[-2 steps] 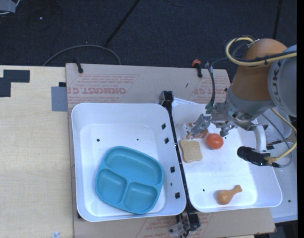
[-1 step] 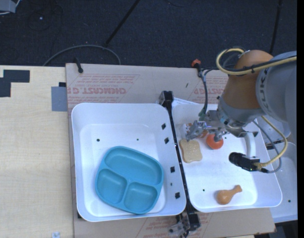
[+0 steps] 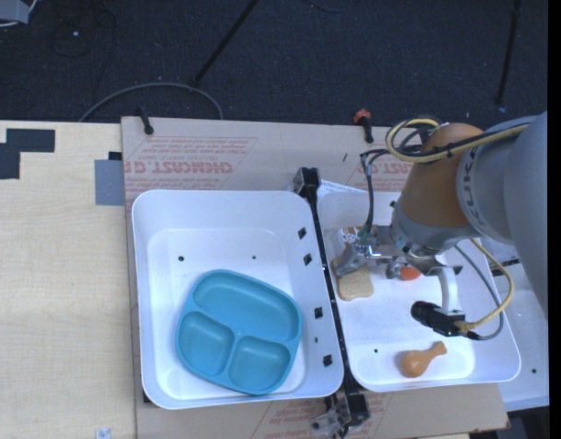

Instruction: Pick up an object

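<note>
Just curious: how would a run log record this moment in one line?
gripper: low in right white bin | beside: tan flat piece | orange drumstick-shaped toy: untouched | blue divided plastic plate: left bin

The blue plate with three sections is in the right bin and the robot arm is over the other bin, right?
Not quite. The camera view shows the blue plate lying in the left bin. The robot arm is over the other one, the right bin.

My own wrist (image 3: 436, 199) covers much of the right bin's (image 3: 500, 359) far end, and part of the beige piece (image 3: 356, 287) sits under my jaws. A small orange-red thing (image 3: 408, 271) peeks out below me, too hidden to name.
</note>
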`<state>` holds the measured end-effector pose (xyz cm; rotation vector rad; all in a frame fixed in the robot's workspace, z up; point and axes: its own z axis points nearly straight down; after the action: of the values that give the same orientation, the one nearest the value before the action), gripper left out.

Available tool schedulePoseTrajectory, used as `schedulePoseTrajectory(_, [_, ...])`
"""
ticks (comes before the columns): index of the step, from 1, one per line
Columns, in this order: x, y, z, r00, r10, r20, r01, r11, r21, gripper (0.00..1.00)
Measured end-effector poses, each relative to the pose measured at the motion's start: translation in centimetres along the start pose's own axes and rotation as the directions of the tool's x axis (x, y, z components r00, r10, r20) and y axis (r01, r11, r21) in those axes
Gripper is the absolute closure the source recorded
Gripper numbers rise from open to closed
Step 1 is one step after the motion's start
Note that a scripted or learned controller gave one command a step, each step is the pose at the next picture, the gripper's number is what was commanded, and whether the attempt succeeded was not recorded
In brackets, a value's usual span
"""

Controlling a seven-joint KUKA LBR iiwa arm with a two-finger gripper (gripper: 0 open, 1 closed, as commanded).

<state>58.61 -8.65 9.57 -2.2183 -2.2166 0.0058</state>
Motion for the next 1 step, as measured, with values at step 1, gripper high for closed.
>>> schedulePoseTrajectory(1, [-0.17,0.05,-1.28,1.0,0.006,0.0,-0.006,1.0,-0.002,1.0])
